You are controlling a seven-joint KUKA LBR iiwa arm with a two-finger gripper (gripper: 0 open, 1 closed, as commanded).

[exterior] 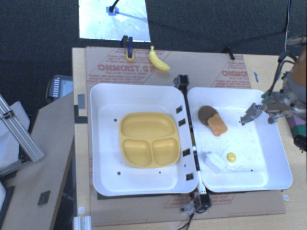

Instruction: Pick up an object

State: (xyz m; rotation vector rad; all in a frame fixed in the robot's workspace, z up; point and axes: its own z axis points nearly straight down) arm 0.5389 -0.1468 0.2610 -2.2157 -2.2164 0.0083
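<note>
Nearest the lens, toward the front edge of the right bin [276,176], a small yellow ball [231,157] sits touching a pale, clear-looking block [215,162] that is hard to read against the white floor.

Working outward from the gripper [259,115]: it hangs over the right bin near its right wall, the fingers reading as spread apart with nothing between them, though they are small and dark at this angle. Closest to it, toward the bin's back-left corner, an orange block [218,125] leans against a brown rounded piece [207,113]; the two touch. Across the central divider, the left bin [103,143] holds a yellow divided tray [147,139] near its middle. Beyond the bins, at the bench's back edge, a yellow banana [159,61] lies beside a clamp [129,49].

Any of the right bin's pieces would serve as the object, the orange block being handiest. The risk lies in the pairing. Closing on the orange block could catch the brown piece too, or push one off the other so the fingers shut on air. The ball would likely roll off a glancing touch, and the clear block offers little visible edge to aim at.
</note>
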